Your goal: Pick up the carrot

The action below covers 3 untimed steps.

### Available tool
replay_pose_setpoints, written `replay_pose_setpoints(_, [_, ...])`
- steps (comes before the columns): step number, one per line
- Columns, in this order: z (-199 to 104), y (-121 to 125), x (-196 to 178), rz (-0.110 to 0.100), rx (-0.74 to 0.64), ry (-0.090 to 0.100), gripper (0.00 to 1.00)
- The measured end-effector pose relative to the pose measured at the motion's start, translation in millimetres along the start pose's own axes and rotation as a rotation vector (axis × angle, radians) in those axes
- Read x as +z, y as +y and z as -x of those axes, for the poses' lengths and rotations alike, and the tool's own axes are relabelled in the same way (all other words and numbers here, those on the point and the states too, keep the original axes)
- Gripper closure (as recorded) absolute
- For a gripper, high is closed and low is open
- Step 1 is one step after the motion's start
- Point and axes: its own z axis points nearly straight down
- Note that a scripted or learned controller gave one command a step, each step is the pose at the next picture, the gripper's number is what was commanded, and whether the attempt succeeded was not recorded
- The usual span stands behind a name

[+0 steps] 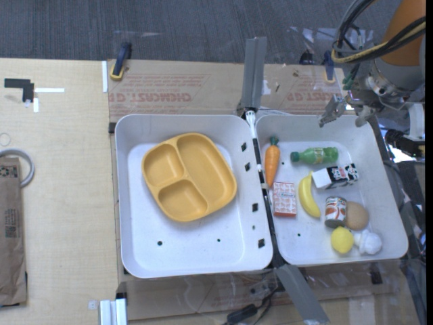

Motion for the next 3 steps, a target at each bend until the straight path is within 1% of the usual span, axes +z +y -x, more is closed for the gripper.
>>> replay_pose_setpoints(1, [0, 1, -6, -0.003, -0.003, -0.002, 1.00])
replay_pose_setpoints(2, [11, 4, -50, 0.003, -0.333, -0.002, 1.00])
replay_pose_setpoints(3, [61, 4, -104, 0.003, -0.407, -0.002, 1.00])
